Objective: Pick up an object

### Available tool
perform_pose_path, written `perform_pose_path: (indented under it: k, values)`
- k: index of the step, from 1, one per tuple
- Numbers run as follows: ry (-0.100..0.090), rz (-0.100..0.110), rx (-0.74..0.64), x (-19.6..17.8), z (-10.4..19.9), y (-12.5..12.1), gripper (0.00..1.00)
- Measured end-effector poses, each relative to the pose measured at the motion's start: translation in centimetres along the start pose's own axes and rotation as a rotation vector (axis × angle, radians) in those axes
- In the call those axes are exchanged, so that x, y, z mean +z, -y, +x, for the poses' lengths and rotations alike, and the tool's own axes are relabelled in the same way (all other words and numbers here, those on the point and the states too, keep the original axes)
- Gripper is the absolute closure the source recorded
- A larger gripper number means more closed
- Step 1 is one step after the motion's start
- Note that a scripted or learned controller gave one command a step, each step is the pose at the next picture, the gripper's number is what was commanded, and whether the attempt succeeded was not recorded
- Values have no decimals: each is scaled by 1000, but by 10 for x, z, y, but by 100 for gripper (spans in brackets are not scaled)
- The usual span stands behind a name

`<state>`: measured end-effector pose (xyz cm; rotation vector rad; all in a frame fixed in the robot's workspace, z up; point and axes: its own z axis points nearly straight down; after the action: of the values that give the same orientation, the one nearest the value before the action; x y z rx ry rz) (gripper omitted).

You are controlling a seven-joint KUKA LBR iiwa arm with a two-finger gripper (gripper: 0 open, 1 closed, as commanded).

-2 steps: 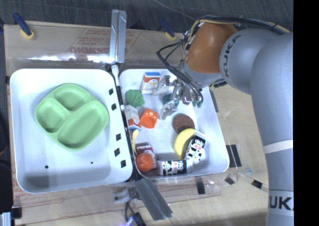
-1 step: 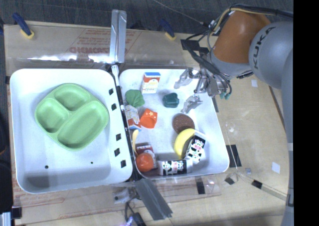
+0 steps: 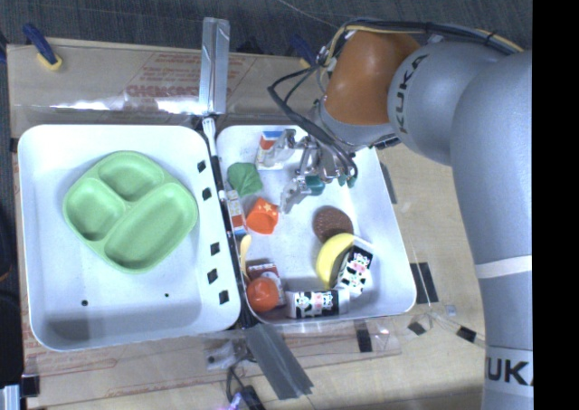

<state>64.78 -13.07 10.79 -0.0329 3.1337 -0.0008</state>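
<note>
My gripper [image 3: 308, 178] hangs low over the upper middle of the right bin [image 3: 391, 245], under the orange wrist band. A small teal object [image 3: 314, 185] sits right at its tip; whether it is held I cannot tell. Around the gripper lie a green leafy piece [image 3: 242, 177] to the left, an orange block [image 3: 262, 216] below left, and a brown round cookie [image 3: 332, 222] below right. Further down lies a yellow banana [image 3: 331, 258]. A small white and red carton [image 3: 270, 143] lies just left of the wrist.
Two cow-patterned cartons [image 3: 357, 272] [image 3: 317, 302] and a red-orange ball [image 3: 264, 294] crowd the right bin's near edge. A green divided plate [image 3: 131, 209] lies in the left bin [image 3: 54, 309]. The grey arm covers the bench to the right.
</note>
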Motion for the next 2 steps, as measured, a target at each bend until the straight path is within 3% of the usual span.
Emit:
perform_pose_path:
  k: [1, 2]
  values:
    - [-3, 3, 35, -26, 33, 83, 0]
    - [-5, 0, 65, 14, 110, 76, 0]
